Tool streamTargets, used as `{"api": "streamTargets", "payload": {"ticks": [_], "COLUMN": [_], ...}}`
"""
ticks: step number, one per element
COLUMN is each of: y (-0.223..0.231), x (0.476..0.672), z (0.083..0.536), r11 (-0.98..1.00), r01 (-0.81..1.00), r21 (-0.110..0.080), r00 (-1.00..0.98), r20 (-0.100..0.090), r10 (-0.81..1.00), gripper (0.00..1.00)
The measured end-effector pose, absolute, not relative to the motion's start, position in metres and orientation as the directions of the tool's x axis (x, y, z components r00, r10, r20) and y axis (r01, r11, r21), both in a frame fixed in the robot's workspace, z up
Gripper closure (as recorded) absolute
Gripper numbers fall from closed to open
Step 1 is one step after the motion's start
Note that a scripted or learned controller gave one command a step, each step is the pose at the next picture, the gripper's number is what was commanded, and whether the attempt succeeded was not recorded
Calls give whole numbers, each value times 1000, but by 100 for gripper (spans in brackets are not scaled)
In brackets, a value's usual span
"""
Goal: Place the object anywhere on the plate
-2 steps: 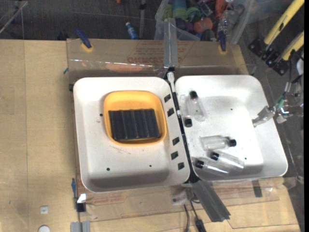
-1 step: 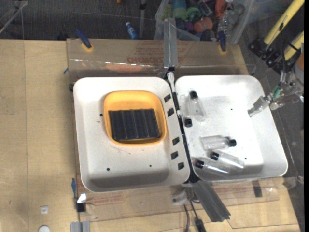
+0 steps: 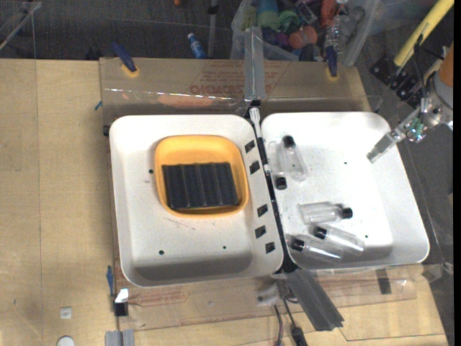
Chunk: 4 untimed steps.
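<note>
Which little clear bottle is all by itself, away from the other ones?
The clear bottle near the divider in the upper part of the right bin. The other bottles lie bunched together at that bin's lower edge.

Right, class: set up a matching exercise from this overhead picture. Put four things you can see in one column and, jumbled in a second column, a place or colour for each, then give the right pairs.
Things
1. plate
2. dark ridged block
3. clear vials
4. hand

Descriptions
A. lying in the right bin
B. orange, sitting in the left bin
C. resting on the plate
D. over the right bin's right side

Pairs: 1-B, 2-C, 3-A, 4-D
</note>
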<state>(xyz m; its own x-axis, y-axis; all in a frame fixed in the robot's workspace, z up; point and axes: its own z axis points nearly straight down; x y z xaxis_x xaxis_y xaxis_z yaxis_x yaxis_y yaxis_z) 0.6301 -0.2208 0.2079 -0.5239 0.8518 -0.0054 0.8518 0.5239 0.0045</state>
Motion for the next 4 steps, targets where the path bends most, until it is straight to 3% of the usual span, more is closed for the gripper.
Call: {"api": "streamTargets", "payload": {"ticks": [1,2,4], "y": [-220,-201,-196], "x": [659,664,659], "z": [204,224,229], "r11": [735,903,997], "r01": [678,429,-72], "r21": [4,3,1], "r00": [-735,-903,-997], "r20": [-7,-10,-7], "r10": [678,429,-72], "gripper": [0,0,0]}}
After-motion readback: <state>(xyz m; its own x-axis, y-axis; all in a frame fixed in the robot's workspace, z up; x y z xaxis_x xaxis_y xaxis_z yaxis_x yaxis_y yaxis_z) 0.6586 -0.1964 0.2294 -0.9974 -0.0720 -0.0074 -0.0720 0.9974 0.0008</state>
